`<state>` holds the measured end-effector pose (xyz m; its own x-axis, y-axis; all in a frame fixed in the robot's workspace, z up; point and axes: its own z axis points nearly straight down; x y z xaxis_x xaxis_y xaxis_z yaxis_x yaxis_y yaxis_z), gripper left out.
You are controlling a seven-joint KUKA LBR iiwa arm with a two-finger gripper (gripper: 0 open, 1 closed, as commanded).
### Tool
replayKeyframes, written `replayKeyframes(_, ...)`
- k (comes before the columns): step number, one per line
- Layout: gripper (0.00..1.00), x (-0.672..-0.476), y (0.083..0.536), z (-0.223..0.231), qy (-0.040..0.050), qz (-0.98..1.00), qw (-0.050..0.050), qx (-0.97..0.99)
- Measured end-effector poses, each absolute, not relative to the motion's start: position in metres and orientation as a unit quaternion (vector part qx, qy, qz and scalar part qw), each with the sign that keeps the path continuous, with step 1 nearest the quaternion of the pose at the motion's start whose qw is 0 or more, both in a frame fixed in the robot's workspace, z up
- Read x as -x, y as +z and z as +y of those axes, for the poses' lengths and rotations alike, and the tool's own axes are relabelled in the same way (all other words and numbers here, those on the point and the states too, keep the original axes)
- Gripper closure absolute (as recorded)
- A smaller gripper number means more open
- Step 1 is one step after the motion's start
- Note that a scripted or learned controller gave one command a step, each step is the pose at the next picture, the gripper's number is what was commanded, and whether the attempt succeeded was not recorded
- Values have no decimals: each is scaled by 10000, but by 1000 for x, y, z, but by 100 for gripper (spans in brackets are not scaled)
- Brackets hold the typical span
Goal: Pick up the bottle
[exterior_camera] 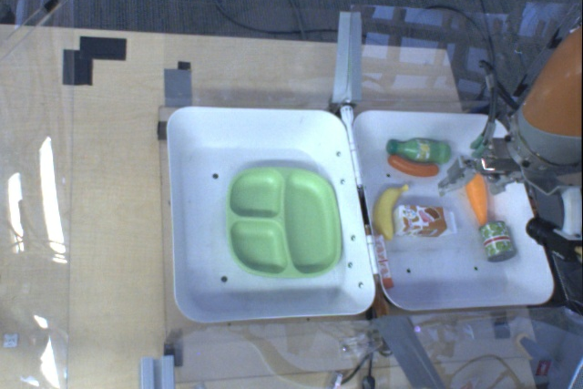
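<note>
We look down on a pale wooden bench [91, 223] holding two shallow white bins side by side. Nearest us, at lower centre, the left bin [196, 287] holds a green divided plate [282, 220]. In the right bin [455, 287], toward the lower right, a small green can [497, 241] lies near an orange carrot [476, 199]. Left of them sit a snack packet [423, 220] and a banana [389, 209]. Farther back, a red-orange sausage-like item [414, 166] lies just below the green bottle [418, 148], which rests on its side in the bin's upper left. At right, the arm's gripper [480, 164] hangs over the bin beside the carrot; we cannot tell how its fingers are set.
</note>
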<state>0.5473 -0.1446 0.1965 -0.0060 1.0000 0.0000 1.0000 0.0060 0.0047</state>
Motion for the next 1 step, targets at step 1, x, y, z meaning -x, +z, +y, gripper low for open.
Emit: replayKeyframes(1,0,-598,97,-198,24,6017,16,-7987)
